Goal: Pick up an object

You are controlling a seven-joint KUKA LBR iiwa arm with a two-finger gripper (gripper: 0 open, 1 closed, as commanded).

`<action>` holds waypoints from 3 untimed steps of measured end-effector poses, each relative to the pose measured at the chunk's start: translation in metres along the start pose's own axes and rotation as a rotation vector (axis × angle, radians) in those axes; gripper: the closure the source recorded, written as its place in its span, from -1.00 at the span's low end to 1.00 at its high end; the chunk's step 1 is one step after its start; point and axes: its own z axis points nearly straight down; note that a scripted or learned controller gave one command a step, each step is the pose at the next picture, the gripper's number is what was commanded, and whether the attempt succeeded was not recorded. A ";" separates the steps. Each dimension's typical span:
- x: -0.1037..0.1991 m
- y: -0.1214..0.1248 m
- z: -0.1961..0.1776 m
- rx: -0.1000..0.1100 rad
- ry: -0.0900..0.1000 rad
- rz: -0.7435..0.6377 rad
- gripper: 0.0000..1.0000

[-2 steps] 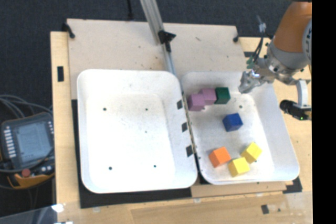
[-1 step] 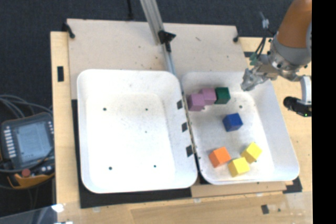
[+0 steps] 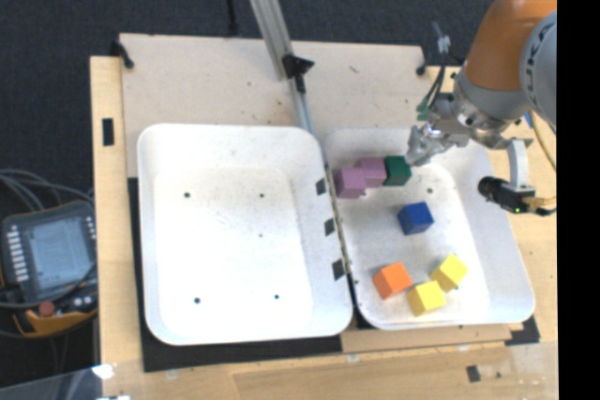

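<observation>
Now the two-finger gripper [image 3: 422,145] hovers at the small green block's [image 3: 397,170] two o'clock, likely lining up. Whether it's open, I cannot tell. Pale purple blocks [image 3: 359,177] crowd the green one's nine o'clock.

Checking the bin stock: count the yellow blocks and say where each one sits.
2, both in the right bin, near its front edge: one yellow block right of the orange block, the other yellow block just in front of it, toward the orange one. None seems hidden.
</observation>
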 end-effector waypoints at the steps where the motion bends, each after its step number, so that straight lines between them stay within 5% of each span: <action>1: 0.046 -0.010 0.004 0.001 0.001 -0.001 1.00; 3: 0.151 -0.033 0.007 0.001 0.002 -0.002 1.00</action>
